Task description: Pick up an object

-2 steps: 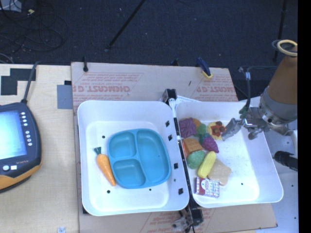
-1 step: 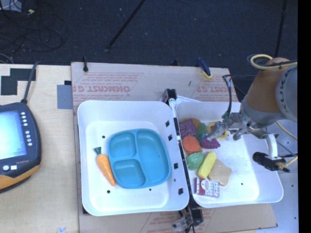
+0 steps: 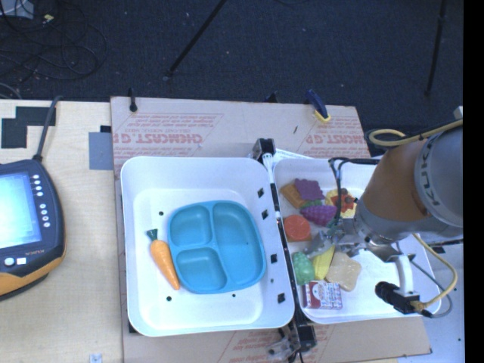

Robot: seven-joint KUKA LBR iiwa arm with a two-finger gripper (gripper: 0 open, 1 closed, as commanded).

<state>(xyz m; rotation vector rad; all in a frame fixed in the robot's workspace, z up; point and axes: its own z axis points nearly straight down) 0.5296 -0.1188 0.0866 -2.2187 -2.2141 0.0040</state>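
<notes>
Grey arm [image 3: 412, 187] over crowded toy food [image 3: 318, 237] in right bin [image 3: 363, 308]; gripper [image 3: 340, 242] state indiscernible.

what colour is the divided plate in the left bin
Light blue: the three-compartment plastic plate shows best in the camera view, beside an orange toy carrot.

Glossy white plastic bins [image 3: 144, 180], a smooth blue plastic divided tray [image 3: 215, 246] and a shiny plastic toy carrot [image 3: 164, 262] rest on matt printed cardboard [image 3: 227, 131] over a pale wood-look bench [image 3: 60, 308], beside dark rough carpet [image 3: 265, 44].
</notes>
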